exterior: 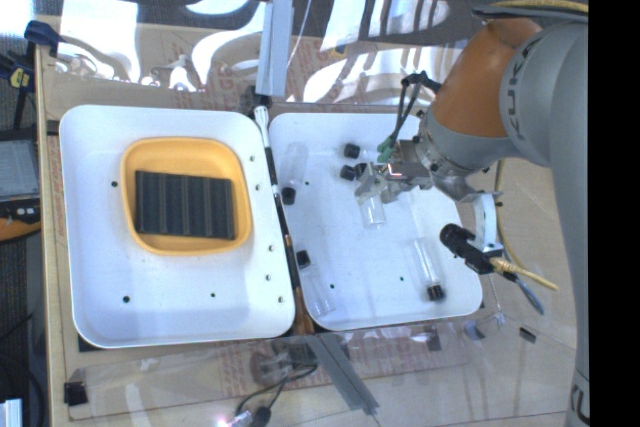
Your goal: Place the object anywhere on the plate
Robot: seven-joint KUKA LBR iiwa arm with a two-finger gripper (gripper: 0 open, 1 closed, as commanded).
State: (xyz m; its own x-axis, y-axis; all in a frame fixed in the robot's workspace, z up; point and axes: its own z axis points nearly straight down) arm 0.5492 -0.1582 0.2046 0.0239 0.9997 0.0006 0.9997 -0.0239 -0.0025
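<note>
Jaws (385, 177) hang low over the right bin (330, 305), whether parted or shut I cannot tell; a clear tube (373, 211) lies just below them on the right bin's floor. Arm (520, 85) slants in from that bin's far right corner. Yellow plate (185, 195) sits in the left bin (90, 305), beside the right bin

camera view: fixed overhead | tilted down | takes in left bin (90, 215) and right bin (330, 295) | arm (530, 85) enters right
</note>
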